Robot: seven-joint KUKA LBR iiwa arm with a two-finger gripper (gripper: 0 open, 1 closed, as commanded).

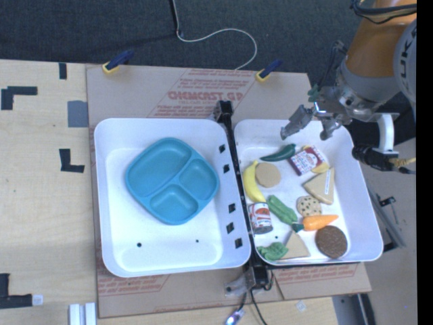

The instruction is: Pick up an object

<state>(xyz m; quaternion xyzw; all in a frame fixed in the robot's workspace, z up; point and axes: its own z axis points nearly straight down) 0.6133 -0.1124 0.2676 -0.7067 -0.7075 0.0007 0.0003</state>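
The camera view looks down on two shallow white bins sitting side by side on a sheet of brown cardboard (196,90). The left white bin (111,202) holds a light blue plastic plate with three sections (172,179), and the plate lies flat near the middle of that bin.

The right white bin (362,202) is full of small toy foods. A yellow banana (252,183) lies by the bin's left wall. Just beside it is a round tan cookie (268,175). A dark green pepper (278,153) lies above the cookie, near the top of the pile. Next to the pepper is a small red and white packet (306,160). A pale wedge of cheese (322,186) lies to the right of the cookie. Lower down there is an orange carrot (318,221), a round brown patty (331,241), and a little red and white can (260,217).

The grey robot arm with an orange band (379,39) reaches in from the right. Its two-finger gripper (312,122) hangs over the top edge of the right bin, just above the pepper and the packet. Its two fingers are spread apart, and nothing sits between them.
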